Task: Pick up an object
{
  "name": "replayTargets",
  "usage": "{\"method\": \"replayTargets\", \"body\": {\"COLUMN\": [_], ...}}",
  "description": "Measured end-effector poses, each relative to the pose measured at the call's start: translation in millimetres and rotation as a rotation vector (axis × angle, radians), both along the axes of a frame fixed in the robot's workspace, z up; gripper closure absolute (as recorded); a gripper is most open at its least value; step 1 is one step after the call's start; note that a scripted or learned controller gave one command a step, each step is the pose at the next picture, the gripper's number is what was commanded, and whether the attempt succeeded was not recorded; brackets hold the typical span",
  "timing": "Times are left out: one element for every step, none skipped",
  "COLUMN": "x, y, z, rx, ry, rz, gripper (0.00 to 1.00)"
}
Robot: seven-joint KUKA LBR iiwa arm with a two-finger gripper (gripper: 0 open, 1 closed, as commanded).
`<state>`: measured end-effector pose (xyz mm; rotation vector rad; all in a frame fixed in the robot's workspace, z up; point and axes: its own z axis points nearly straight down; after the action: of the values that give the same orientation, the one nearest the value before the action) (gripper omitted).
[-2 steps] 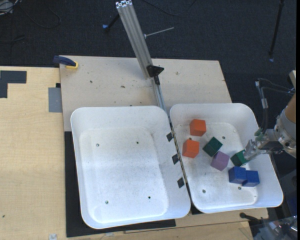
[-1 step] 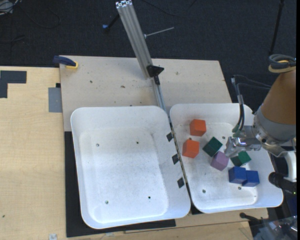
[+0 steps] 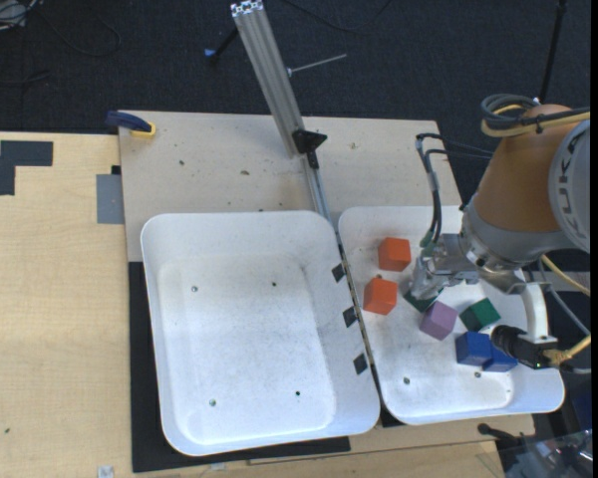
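Robotics lab. Plywood bench [image 3: 229, 157] carries two shallow white plastic bins [image 3: 169, 237], a slanted aluminium extrusion pole [image 3: 269, 63] rising behind them. Loose black cables [image 3: 20, 13] on dark carpet beyond the bench.

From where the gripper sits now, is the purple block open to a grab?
Probably yes. The gripper hangs just up-left of the purple block, whose top is bare, though the green block sits close on its right.
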<state>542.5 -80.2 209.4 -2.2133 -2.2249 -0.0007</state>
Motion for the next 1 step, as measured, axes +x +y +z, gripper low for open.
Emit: {"method": "replayTargets", "body": {"x": [13.8], "y": [50.6], "z": [12.2], "rx": [0.000], "ry": [0.000], "rz": [0.000], "gripper": [1.00]}}
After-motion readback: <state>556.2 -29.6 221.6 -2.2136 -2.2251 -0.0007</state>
